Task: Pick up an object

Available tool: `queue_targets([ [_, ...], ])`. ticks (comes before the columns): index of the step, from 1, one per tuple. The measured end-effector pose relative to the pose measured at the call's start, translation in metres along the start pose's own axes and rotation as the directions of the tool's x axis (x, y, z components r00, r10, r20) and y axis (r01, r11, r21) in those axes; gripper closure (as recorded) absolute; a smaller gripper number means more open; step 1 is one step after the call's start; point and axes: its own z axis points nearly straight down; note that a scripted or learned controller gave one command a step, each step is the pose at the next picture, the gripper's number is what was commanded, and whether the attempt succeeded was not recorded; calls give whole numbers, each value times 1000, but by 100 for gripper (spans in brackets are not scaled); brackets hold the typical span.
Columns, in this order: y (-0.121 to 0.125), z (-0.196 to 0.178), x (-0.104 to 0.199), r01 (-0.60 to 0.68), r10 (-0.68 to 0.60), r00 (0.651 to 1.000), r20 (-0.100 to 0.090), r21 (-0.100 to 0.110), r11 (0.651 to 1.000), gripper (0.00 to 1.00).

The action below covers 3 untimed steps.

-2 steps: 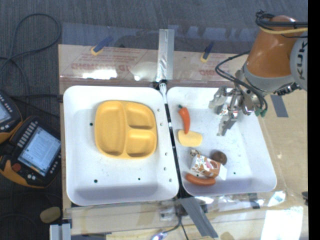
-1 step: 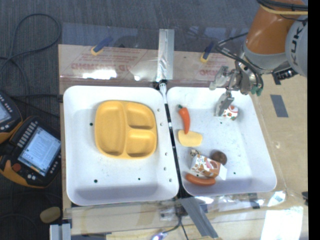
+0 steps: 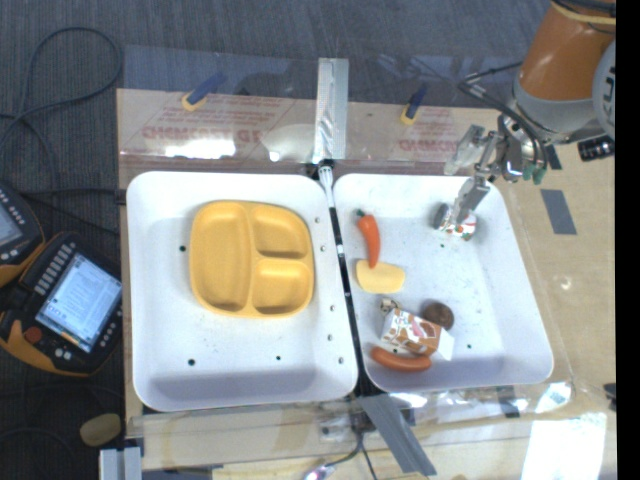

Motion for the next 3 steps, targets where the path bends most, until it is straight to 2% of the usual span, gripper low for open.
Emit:
queue_targets([
  [1, -14, 48, -1, -240, 240, 971, -2, 1, 971, 0],
  [2, -51, 132, 3, -381, 381, 925, 0, 1, 925, 0],
  [3, -42, 136, -4, -558, 558, 830, -3, 5, 830, 0],
])
